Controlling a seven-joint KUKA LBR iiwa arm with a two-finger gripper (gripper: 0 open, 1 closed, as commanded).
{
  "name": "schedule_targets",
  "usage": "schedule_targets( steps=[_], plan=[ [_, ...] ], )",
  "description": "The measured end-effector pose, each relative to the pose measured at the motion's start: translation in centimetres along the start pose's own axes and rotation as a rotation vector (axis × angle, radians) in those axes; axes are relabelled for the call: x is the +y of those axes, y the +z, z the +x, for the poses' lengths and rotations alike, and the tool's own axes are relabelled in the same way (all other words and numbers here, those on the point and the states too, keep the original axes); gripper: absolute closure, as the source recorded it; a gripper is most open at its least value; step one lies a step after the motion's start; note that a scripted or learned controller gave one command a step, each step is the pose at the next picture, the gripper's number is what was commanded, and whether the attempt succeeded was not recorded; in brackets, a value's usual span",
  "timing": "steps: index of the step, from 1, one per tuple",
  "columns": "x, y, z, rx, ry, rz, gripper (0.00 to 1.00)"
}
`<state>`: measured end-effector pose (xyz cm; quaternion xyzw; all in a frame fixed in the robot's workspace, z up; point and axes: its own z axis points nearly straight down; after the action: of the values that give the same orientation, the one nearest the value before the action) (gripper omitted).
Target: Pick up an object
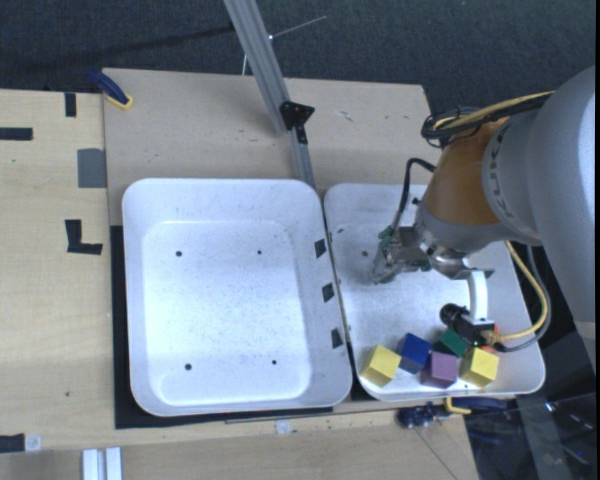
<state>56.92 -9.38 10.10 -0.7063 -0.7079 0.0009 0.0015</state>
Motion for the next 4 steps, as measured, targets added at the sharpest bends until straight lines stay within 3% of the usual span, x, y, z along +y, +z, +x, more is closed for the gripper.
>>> schedule_targets(
  steps=[2,4],
  plan=[
    [0.2,-11.5,0.5,-0.002,0.000,-0.008,1.00],
    [1.1,-11.5,11.5,0.001,-0.006,-0.003,1.00]
  ],
)
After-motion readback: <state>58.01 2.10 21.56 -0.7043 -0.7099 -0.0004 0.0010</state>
